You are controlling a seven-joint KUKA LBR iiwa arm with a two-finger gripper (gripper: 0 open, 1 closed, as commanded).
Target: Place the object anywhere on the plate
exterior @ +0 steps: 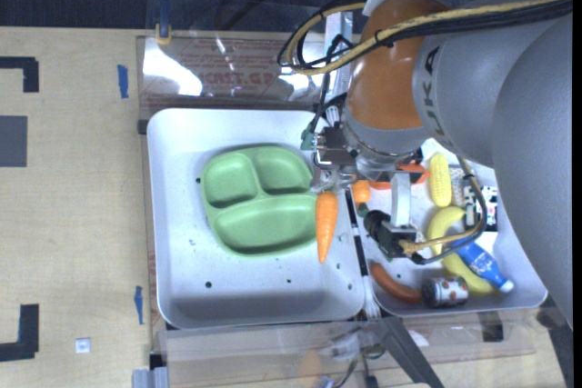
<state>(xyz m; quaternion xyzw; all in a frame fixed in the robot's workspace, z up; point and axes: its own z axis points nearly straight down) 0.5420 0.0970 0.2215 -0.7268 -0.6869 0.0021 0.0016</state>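
Hanging point-down at the green plate's (259, 200) rim, orange carrot (326, 225); tool (329, 180) grip unclear.

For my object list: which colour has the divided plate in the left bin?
Light green; the divided plate shows best in the camera view.

bins: two, white, side by side — left bin (173, 223), right bin (523, 291)
plates: one, green (259, 198), three compartments
carrots: one (325, 224)
corn cobs: one (439, 178)
bananas: one (443, 223)
sausages: one (396, 285)
cans: one (448, 290)
bottles: one, blue-labelled (482, 266)
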